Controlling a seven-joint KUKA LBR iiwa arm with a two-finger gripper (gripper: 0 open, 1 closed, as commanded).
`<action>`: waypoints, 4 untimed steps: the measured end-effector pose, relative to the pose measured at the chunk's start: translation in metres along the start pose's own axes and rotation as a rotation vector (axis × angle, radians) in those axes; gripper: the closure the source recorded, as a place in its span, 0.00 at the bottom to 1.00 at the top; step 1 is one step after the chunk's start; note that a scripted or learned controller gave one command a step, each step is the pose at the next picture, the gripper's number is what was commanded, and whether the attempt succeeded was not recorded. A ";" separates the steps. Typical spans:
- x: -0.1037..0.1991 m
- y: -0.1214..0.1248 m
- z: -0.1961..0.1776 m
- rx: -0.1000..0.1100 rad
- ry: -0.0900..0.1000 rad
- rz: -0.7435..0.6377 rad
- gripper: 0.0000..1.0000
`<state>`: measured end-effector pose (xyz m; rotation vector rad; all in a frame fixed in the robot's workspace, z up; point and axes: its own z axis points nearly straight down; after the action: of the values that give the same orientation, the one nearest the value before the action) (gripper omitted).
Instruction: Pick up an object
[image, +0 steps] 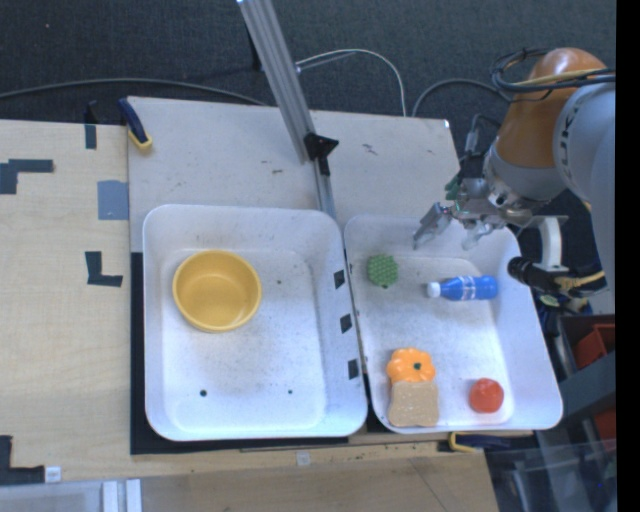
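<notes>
Fingers of the hand (448, 228) stand spread apart with nothing between them, hovering over the far edge of the right bin (525, 340). Below the hand in that bin lie a green scrubby ball (382, 269) and a blue bottle (463, 289) on its side, white cap pointing left. Nearer the front sit an orange pumpkin toy (411, 365) touching a tan slice of bread (413, 405), and a red ball (486, 396) apart from them. A yellow bowl (217, 290) rests upright in the left bin (250, 380) on the table (220, 150).

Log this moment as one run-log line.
gripper: open, holding nothing, above right bin far edge | right bin: blue bottle, green ball, orange toy, tan block, red ball | left bin: yellow bowl
</notes>
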<state>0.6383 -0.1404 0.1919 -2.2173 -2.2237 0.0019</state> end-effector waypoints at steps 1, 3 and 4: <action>0.000 0.000 0.000 0.000 0.000 0.000 0.00; 0.009 0.008 0.079 -0.010 -0.002 0.001 0.00; 0.009 0.005 0.075 0.000 0.000 0.000 1.00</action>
<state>0.6431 -0.1309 0.1165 -2.2178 -2.2239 0.0019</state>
